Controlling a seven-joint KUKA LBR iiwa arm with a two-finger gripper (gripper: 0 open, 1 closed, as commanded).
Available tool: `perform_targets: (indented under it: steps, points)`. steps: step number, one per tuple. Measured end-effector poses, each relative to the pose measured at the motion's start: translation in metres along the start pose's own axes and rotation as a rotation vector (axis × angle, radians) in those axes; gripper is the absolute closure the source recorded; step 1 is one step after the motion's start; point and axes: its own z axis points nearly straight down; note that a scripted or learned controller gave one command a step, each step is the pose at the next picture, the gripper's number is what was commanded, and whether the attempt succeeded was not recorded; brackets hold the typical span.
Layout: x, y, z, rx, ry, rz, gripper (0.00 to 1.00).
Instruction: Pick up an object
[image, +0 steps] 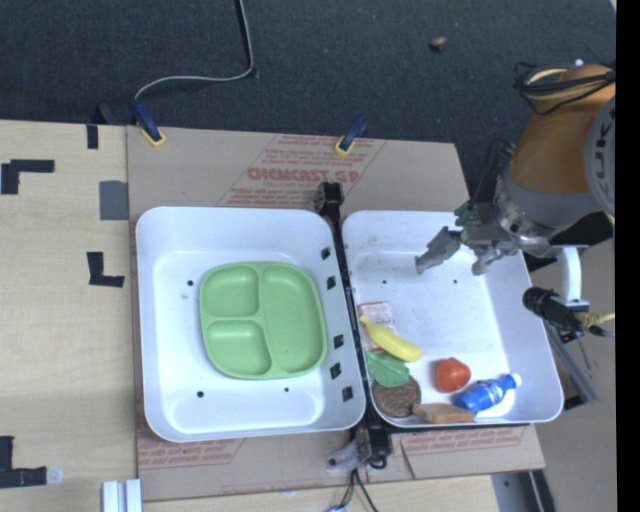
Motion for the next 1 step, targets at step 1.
perform_targets:
  steps: [1]
  points:
    - [-0.0553, -0.0224, 0.035, 0.0, -0.001, 0.002, 0.0]
